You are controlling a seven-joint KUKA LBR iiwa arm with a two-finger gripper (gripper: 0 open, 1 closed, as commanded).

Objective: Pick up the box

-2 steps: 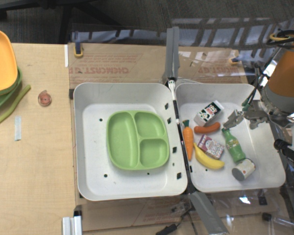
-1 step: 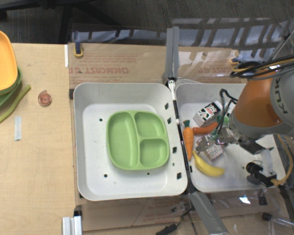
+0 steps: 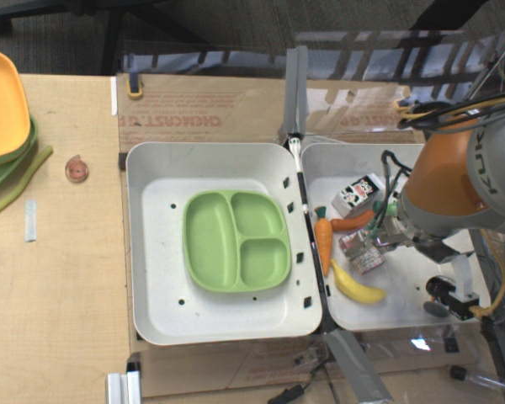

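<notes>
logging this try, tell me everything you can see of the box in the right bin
The box is a small carton, white with black patches like a cow print and a bit of red on one face. It looks like printed cardboard and lies tilted on its side on the floor of the right bin, toward the back, just above the carrots. The arm's orange band hangs close on its right. Whether anything touches it is too small to tell.

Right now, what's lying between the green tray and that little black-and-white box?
In the camera view, the bins' touching walls and the top of a carrot lie between the green tray and the box.
</notes>
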